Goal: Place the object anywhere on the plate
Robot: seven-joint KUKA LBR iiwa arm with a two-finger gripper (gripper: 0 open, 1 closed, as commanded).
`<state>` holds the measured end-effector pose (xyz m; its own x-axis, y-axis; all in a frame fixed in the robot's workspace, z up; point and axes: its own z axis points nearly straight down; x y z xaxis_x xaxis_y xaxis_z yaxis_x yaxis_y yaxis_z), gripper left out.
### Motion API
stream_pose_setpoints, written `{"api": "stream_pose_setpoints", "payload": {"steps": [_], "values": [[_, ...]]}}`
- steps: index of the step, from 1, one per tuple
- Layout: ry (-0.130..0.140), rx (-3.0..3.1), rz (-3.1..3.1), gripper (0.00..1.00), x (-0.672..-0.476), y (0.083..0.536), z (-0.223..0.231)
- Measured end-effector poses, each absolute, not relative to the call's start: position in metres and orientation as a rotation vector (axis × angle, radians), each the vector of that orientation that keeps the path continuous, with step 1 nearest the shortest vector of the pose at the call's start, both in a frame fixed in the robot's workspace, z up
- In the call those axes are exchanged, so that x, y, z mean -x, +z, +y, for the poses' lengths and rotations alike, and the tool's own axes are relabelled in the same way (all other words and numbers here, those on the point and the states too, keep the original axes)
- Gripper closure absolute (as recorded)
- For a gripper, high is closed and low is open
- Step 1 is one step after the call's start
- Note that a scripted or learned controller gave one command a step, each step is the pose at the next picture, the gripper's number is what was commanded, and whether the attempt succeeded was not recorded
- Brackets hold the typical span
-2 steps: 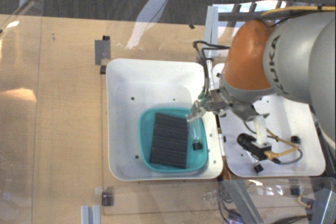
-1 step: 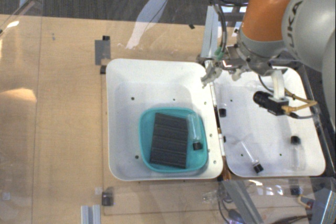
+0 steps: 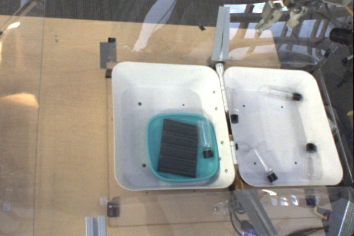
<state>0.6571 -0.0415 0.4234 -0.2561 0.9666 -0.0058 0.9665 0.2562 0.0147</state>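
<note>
On the wooden surface (image 3: 55,119), the left bin (image 3: 127,85) holds a teal plate (image 3: 152,141) at lower centre of the frame; a dark ribbed block (image 3: 178,147) lies on it, and a clear tube (image 3: 205,141) rests along the block's right edge, also on the plate. The right bin (image 3: 326,119) holds three more tubes (image 3: 281,94), well apart. The claw (image 3: 278,12), upper right, hangs released with nothing between its fingers

My 2 bins (image 3: 166,77) are white. In the left one the plate (image 3: 154,132) is teal, bearing a dark grey ribbed block (image 3: 178,147) and a clear, black-capped tube (image 3: 205,141). The bench (image 3: 55,119) is pale wood.
</note>
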Motion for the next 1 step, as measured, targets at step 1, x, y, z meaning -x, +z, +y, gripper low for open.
{"api": "stream_pose_setpoints", "payload": {"steps": [1], "values": [[0.008, -2.103, 2.319, 0.0, -0.6482, 0.4363, -0.1126]]}}
